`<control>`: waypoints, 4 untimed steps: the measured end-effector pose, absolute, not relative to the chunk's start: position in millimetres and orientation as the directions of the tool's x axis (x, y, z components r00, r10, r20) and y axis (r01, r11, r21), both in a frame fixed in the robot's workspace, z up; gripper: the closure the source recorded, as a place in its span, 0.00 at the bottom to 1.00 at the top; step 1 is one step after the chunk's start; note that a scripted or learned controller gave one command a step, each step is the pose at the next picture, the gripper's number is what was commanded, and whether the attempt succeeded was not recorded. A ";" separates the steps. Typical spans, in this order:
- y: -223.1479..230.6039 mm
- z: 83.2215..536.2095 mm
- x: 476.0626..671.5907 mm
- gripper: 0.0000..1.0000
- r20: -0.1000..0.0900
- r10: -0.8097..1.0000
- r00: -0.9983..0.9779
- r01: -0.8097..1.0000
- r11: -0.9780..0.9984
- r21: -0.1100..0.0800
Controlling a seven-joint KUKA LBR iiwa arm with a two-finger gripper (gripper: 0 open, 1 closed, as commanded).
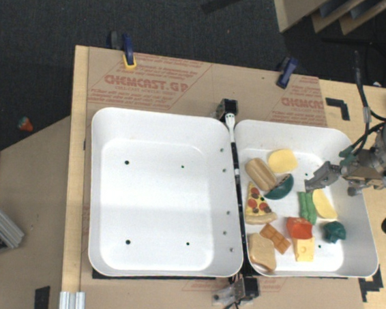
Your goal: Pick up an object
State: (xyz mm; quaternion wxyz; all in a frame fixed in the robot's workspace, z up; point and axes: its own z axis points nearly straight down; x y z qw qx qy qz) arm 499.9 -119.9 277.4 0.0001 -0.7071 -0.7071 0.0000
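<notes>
the hand (324, 176) hovers over the right bin (353, 260), grip state unclear, so best drop squarely onto the green pepper (307, 205), avoiding the yellow slice (324, 204) beside it.

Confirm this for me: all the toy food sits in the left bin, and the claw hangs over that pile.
Not quite. The camera view shows the toy food piled in the right bin, not the left bin, which holds none of it. The rest stands: the claw hangs over that pile.
</notes>
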 end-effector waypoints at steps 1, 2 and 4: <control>-75.1 178.5 545.6 0.00 0.004 1.000 -0.006 1.000 0.006 -0.009; -118.2 79.3 569.6 0.00 0.000 1.000 0.004 1.000 -0.004 -0.004; -116.4 94.7 570.4 0.00 -0.001 1.000 0.002 1.000 -0.002 0.001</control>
